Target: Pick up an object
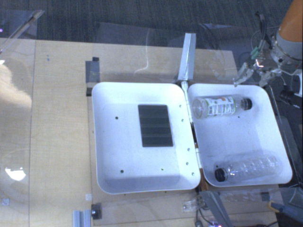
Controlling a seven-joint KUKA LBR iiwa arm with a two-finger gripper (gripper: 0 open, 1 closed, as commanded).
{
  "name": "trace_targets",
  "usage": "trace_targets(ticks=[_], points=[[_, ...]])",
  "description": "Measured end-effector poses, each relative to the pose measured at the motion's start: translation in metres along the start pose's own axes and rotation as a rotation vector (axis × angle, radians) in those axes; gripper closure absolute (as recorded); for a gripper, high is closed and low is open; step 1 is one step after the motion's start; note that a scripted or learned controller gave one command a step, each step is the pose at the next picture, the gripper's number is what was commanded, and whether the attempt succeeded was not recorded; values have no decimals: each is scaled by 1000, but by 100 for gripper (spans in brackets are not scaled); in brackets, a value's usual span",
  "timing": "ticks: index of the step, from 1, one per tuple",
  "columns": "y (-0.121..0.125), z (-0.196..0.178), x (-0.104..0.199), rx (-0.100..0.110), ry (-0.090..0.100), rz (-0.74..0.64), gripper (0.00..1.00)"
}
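Observation:
A clear bottle with a white label and a black cap lies on its side at the back of the right bin. Along that bin's front wall lies a second clear bottle, unlabelled, with its black cap pointing left. A flat dark rectangular pad rests in the middle of the left bin. My gripper hangs over the back rim of the right bin, above and to the right of the labelled bottle. It is open, with nothing between its fingers.
A metal bar stands upright behind the seam between the two bins. Cables and the arm's wrist crowd the back right corner. Wooden bench stretches to the left of the bins.

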State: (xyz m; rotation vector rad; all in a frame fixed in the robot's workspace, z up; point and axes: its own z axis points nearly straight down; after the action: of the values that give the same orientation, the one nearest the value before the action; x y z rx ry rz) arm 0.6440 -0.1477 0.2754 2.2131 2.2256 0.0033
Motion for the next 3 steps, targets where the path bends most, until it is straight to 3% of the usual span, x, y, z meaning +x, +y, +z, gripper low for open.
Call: trace_targets(ticks=[1, 2, 3], points=[[12, 139, 9, -5, -1, -67, 0], [-19, 187, 38, -7, 0, -314, 0], [-58, 186, 46, -8, -1, -363, 0]])
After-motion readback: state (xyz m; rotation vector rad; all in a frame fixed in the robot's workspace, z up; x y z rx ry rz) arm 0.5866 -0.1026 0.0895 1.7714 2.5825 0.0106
